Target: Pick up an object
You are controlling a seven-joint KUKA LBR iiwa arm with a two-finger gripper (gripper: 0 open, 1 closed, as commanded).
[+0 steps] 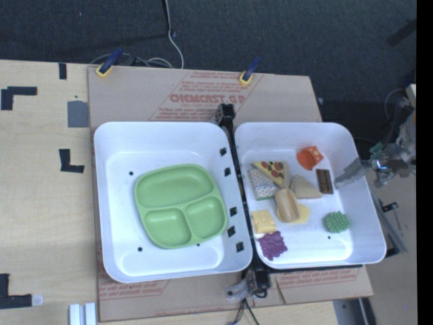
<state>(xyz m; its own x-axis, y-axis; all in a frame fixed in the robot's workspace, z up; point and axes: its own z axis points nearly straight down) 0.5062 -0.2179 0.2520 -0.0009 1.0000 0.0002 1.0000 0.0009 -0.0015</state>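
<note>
The right shallow white plastic bin (358, 249) groups the small toy foods, including an orange block (309, 157), keeping candidates within reach. The end effector (355, 171) hovers at its right rim; its state cannot be determined.

light wood bench (40, 202) w/ black tape marks, brown cardboard sheet (203, 93) on it held by 2 clamps; 2 white bins (108, 141) side by side on the cardboard.
</note>
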